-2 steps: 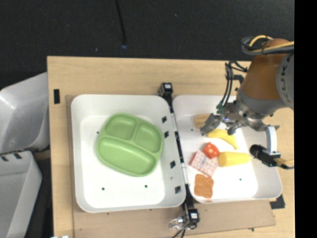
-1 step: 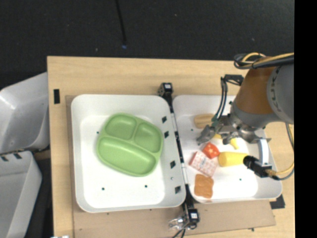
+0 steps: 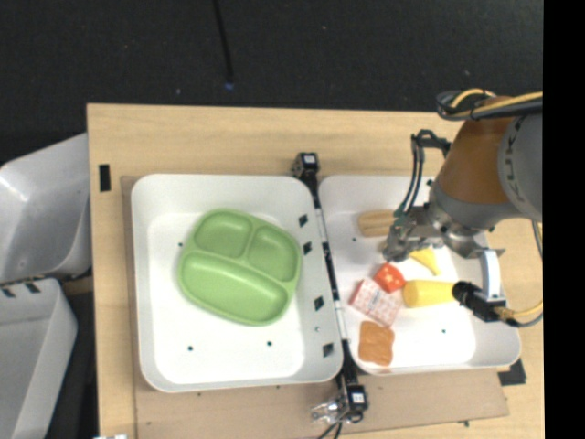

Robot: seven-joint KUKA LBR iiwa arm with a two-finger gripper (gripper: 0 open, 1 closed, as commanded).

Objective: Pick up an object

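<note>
Right, the arm (image 3: pixel 477 158) came in from the R side of the view, grey w/ the orange band above the wrist, and bent down over the R bin (image 3: pixel 439 338). The gripper (image 3: pixel 399 242) pointed down and to the L over the far-middle part of that bin. It was dark and partly hidden under the wrist, so whether it was spread or closed couldn't be told, and nothing showed as gripped. Just beside it on the far side lay a tan wooden block (image 3: pixel 373 222), lengthwise across the bin. Just beside it on the R lay a small yellow curved piece (image 3: pixel 424 262); contact w/ either couldn't be told. Near it, a bit toward the front, sat a small red item (image 3: pixel 390 277), touching or nearly touching a pink-and-white checked packet (image 3: pixel 376 303) to its front-L. A yellow cylinder (image 3: pixel 428 293) lay on its side beside the red item, to the R. Further front, by the bin's front-L corner, lay an orange-brown piece (image 3: pixel 376 343), apart from the gripper. Well apart, the L bin (image 3: pixel 164 337) held a green divided plate (image 3: pixel 240 265) w/ three compartments, approx. in its middle. Both bins sat side by side on the pale wooden bench (image 3: pixel 228 140).
</note>
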